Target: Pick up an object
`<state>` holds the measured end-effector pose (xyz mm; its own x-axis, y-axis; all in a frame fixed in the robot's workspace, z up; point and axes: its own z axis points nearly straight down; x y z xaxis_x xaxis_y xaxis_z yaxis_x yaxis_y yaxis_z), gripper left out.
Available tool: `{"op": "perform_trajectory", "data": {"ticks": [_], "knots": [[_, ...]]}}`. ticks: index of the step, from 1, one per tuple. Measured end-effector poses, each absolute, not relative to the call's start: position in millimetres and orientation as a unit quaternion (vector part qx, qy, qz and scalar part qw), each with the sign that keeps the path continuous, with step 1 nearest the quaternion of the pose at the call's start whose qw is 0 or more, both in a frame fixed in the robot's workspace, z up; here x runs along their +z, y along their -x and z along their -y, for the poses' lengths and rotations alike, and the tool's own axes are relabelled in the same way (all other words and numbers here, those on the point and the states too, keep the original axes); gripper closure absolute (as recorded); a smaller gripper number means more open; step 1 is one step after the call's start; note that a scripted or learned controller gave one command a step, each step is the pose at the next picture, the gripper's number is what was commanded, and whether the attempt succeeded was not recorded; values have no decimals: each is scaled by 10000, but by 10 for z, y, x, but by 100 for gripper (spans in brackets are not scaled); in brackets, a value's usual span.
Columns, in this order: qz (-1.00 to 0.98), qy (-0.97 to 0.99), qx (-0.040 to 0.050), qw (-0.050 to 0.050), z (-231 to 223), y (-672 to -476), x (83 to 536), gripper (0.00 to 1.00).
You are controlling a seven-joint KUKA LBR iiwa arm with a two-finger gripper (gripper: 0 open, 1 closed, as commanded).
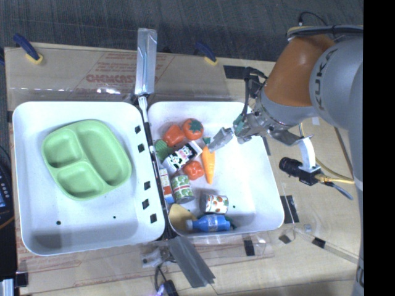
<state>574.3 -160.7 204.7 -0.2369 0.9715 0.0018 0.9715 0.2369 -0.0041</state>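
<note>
The right bin (pixel 256 184) holds a pile of toy groceries. An orange carrot (pixel 208 164) lies upright near the middle, beside a cow-patterned carton (pixel 178 159) and a small red piece (pixel 194 169). A red tomato (pixel 193 127) and an orange pepper (pixel 174 133) lie at the back of the pile. My gripper (pixel 220 138) hangs low over the bin, just above and right of the carrot's top end, reaching in from the right. Nothing shows in its grasp.
Toward the bin's front lie a labelled can (pixel 182 190), a second can (pixel 216 203), a blue bottle (pixel 210 224) and a yellow piece (pixel 179 213). A green divided plate (pixel 86 158) sits in the left bin (pixel 31 227). A black-clipped divider (pixel 148 165) separates the bins.
</note>
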Motion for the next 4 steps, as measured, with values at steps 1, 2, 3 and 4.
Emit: {"op": "perform_trajectory", "data": {"ticks": [1,2,3,4], "knots": [[8443,5359,2,2,1673,-5787,918,0],[8910,4541,0,-17,2100,-6058,1071,0],[8920,4520,3,-29,2101,-6067,1179,100],[8659,5002,-2,-23,1614,-6250,2550,100]]}}
